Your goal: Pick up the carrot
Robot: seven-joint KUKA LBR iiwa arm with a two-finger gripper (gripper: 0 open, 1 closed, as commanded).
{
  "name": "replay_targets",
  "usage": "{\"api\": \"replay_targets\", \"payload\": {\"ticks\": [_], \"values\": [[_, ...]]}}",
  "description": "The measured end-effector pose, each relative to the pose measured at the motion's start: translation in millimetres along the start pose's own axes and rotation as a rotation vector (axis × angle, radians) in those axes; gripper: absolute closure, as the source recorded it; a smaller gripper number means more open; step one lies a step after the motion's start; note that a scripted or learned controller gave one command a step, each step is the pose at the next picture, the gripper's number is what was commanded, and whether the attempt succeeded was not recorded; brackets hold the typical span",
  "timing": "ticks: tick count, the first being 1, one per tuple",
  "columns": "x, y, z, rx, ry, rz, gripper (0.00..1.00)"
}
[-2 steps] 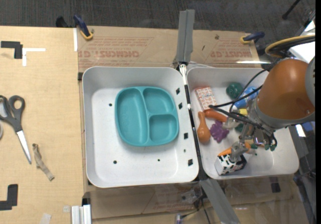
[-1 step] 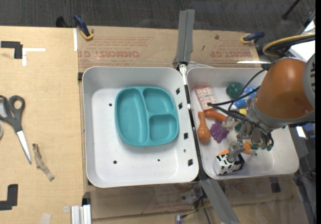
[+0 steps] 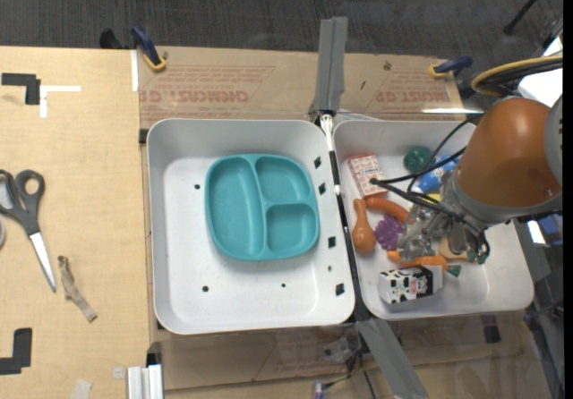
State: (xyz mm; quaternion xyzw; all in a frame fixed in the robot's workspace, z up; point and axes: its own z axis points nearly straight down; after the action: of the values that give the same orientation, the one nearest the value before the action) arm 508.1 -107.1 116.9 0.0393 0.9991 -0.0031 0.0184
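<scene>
Carrot, the slim orange one (image 3: pixel 419 258), lies in my right white bin (image 3: pixel 501 299) just beside the purple grapes (image 3: pixel 389 232). My metal gripper (image 3: pixel 428 241) hangs directly above it; whether it is closed I cannot tell. I judge I am at the grasp, so next needs a firm pinch before lifting.

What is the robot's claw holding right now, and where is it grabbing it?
I cannot tell. The gripper is down over the carrot in the right bin, but the arm hides any hold.
</scene>
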Motion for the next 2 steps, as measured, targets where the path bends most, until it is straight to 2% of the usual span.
{"api": "replay_targets", "payload": {"ticks": [1,2], "values": [[4.5,51.2,-75.5,-0.001,0.034,0.234,1.00],[4.5,51.1,-75.5,-0.001,0.034,0.234,0.00]]}}
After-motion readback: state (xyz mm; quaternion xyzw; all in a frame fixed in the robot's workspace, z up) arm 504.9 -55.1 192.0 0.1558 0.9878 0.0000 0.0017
